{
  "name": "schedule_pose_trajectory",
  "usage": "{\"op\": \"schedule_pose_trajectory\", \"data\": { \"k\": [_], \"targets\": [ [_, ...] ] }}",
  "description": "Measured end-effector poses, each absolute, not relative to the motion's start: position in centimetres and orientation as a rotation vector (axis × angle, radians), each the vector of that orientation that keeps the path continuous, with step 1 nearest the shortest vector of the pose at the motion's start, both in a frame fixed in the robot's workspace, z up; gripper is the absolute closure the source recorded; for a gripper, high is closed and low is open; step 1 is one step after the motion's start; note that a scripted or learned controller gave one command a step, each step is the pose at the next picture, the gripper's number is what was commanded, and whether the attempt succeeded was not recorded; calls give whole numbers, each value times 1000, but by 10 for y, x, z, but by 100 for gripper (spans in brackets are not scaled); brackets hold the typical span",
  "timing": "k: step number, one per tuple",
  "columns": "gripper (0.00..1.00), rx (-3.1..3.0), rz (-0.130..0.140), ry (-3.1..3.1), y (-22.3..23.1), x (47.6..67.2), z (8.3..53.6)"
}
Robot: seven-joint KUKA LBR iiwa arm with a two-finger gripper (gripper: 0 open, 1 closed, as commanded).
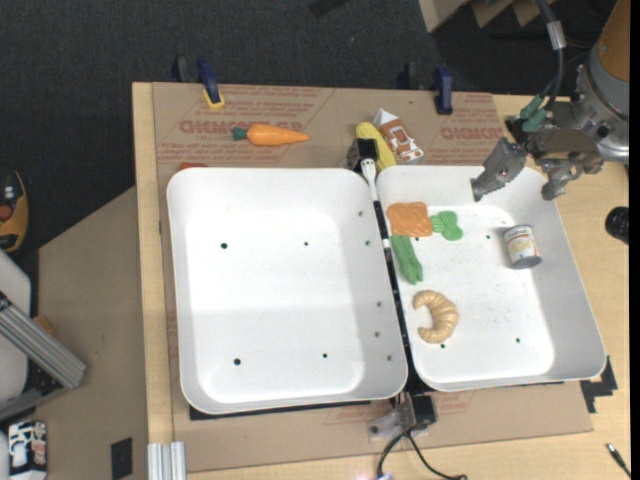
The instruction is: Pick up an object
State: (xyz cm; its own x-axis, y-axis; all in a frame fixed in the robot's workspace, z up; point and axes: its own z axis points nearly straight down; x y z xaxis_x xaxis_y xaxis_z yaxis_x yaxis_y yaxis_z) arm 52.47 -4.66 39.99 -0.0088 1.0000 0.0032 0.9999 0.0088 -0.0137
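red lettering on the cardboard sheet (pixel 330 118) under the bins is printed reversed and too faint to read. the small can (pixel 520 245) has a label too small to make out. the claw (pixel 528 176) hangs spread over the right bin's (pixel 560 358) far edge, nothing between its fingers. in that bin lie an orange toast-like piece (pixel 409 218), a green vegetable (pixel 408 258), a croissant (pixel 437 314) and the can, well apart. the left bin (pixel 270 388) offers wide open floor. a carrot (pixel 275 135) lies on the surface beyond it.
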Motion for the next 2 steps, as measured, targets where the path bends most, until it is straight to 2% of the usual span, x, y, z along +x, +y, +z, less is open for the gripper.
{"op": "schedule_pose_trajectory", "data": {
  "k": [1,2],
  "targets": [
    [100,-2225,-4,-2225,-52,525,419],
    [100,-2221,-17,-2234,-11,478,530]
  ]
}}
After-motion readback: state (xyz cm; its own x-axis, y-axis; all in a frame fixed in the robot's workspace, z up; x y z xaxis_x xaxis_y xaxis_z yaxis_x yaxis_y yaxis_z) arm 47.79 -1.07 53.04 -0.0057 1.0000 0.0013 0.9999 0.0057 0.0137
